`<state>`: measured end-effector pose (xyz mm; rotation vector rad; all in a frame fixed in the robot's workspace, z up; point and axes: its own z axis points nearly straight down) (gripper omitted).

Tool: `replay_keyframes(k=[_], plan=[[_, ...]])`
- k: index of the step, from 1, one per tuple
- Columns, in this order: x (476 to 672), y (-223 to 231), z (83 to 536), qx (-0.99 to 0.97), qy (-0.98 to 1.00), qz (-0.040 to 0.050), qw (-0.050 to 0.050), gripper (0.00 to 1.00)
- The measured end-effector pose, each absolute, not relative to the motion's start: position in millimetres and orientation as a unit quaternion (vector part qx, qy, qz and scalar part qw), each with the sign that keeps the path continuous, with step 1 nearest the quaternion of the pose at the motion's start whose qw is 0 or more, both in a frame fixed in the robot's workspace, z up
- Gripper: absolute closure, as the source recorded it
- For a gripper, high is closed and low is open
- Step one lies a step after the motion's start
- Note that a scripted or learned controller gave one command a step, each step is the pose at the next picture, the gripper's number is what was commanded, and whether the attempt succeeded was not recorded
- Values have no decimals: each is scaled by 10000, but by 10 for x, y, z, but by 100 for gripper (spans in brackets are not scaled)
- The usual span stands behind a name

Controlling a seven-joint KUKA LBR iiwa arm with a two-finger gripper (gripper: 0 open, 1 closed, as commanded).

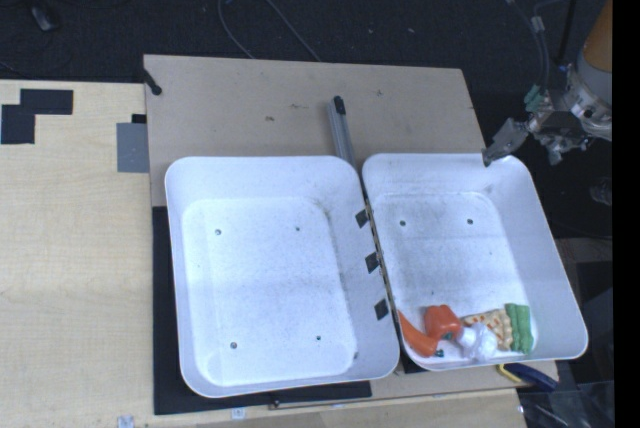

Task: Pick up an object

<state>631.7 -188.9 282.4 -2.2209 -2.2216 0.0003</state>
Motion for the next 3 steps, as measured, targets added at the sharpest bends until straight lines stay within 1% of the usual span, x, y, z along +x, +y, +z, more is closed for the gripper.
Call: replay_keyframes(k=[1,2,3], plan=[[5393,-1840,1123,-7074,-7068,22,35,0],[4947,-1041,872,-7061,-7081,-5,0,0],[4950,-1061,980,-7075,-7067,-12,-5,100]])
